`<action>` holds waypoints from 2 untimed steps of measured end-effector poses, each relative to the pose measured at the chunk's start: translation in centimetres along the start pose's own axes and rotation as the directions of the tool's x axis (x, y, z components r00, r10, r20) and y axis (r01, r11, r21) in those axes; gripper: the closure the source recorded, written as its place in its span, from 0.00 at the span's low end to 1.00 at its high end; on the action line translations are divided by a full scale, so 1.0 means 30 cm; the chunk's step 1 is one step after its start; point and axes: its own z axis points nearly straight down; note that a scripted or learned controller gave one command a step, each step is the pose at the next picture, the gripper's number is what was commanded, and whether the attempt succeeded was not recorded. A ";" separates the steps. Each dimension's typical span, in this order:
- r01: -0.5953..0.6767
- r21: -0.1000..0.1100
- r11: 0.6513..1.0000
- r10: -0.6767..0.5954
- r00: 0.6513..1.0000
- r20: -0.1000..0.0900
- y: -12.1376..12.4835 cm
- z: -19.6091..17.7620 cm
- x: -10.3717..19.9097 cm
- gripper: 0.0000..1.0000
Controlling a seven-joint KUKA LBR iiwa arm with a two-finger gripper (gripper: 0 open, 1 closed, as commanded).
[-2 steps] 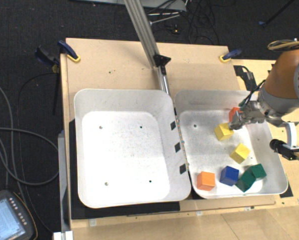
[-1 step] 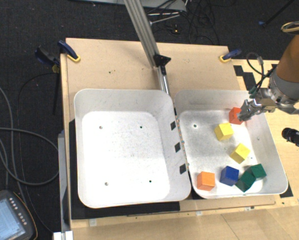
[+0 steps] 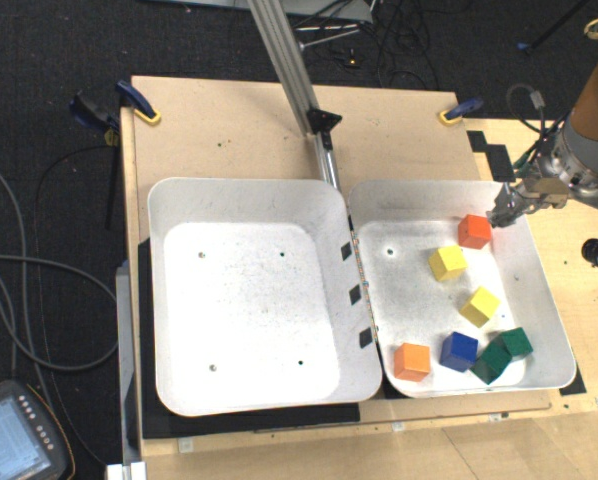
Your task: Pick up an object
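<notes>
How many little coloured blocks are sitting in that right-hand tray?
7, all in the right bin: red-orange block by the gripper, two yellow blocks, orange block, blue block, two touching green blocks. None looks hidden.

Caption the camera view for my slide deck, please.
Gripper beside an orange-red block in the right bin, among six other coloured blocks.

arm (image 3: 589,138): grey | orange band | dark cables | claw (image 3: 504,215): dark

Seven blocks (image 3: 462,303) in right bin (image 3: 399,213), clustered toward its right side; left bin (image 3: 179,203) beside it
</notes>
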 end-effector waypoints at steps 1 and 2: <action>0.000 0.004 1.000 0.000 1.000 -0.001 0.003 -0.017 0.000 1.00; 0.006 0.004 1.000 -0.006 1.000 -0.004 0.054 -0.041 0.190 1.00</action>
